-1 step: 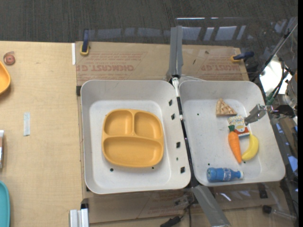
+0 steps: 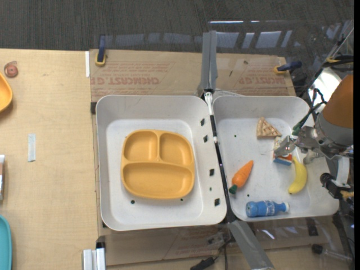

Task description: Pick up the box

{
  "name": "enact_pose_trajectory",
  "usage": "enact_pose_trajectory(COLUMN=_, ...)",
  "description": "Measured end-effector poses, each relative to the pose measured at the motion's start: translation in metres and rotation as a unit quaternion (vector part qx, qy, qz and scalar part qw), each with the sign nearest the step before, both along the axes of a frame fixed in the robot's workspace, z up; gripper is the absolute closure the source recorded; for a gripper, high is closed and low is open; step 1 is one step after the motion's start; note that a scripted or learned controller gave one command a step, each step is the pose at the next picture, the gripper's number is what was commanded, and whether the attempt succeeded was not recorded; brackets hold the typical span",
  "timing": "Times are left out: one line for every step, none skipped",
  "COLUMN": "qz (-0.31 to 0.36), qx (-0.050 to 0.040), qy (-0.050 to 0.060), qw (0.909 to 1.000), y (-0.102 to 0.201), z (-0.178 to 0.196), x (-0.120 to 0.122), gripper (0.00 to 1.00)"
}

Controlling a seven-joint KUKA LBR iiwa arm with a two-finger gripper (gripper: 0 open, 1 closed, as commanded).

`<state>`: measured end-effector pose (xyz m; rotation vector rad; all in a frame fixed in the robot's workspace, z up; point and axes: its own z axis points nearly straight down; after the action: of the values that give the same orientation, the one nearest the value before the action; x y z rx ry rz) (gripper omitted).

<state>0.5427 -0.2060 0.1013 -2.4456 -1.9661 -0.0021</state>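
Observation:
The box (image 2: pixel 283 160) is small, with blue, red and white faces. It lies in the right bin (image 2: pixel 247 117), between the sandwich wedge and the banana. My gripper (image 2: pixel 287 147) reaches in from the right and hangs directly over the box's upper edge, covering part of it. The grey arm with its orange band (image 2: pixel 342 108) stands above the bin's right rim.
Also in the right bin are a toast-coloured sandwich wedge (image 2: pixel 267 129), a carrot (image 2: pixel 242 175), a banana (image 2: pixel 298 177) just right of the box, and a blue bottle (image 2: pixel 266 208) lying near the front. The left bin (image 2: pixel 112 151) holds a yellow divided plate (image 2: pixel 158 164).

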Motion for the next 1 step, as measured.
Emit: enact_pose_trajectory(qz=0.009, qx=-0.0017, qy=0.001, qw=1.0000, y=0.0618, z=-0.0103, x=0.0012, gripper=0.00)
